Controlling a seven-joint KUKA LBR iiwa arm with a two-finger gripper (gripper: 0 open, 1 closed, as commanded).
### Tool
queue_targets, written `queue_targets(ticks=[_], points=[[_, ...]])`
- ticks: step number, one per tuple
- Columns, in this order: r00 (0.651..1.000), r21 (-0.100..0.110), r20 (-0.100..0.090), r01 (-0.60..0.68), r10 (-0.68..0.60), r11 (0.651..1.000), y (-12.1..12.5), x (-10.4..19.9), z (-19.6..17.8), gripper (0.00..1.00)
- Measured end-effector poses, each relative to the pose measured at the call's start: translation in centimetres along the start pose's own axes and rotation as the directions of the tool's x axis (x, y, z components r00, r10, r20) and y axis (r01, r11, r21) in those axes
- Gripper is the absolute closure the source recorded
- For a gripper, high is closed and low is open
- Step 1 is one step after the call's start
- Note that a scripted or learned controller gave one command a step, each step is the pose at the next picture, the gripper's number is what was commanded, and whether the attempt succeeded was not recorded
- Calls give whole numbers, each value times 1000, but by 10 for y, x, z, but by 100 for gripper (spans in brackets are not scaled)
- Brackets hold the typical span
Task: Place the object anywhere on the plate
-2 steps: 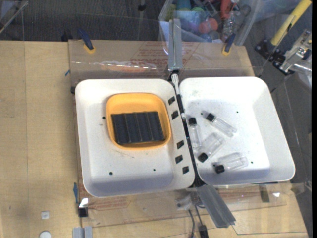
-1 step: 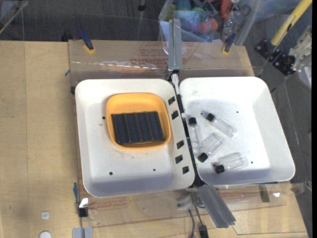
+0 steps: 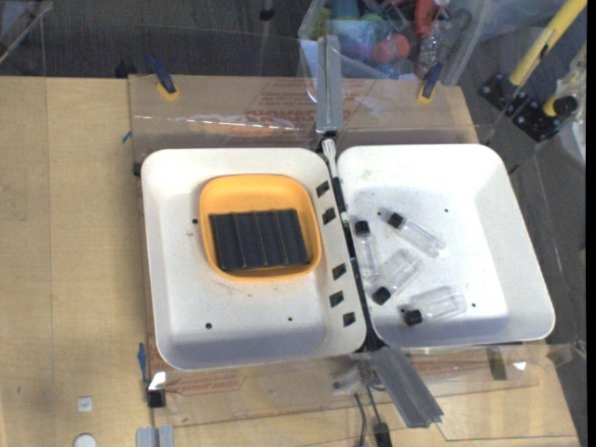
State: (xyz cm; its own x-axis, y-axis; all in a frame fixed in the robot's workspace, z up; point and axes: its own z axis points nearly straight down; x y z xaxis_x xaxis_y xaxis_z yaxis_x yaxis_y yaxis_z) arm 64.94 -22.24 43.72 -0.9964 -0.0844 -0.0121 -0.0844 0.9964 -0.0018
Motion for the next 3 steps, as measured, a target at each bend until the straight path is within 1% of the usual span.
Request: queue_targets(ticks=[1, 2, 3], points=[[961, -1, 0, 278, -278, 961, -1, -19, 0, 100], [866, -1, 1, 501, -501, 866, -1, -19, 0, 100], [650, -2, 2, 760, -760, 650, -1, -19, 1, 100]])
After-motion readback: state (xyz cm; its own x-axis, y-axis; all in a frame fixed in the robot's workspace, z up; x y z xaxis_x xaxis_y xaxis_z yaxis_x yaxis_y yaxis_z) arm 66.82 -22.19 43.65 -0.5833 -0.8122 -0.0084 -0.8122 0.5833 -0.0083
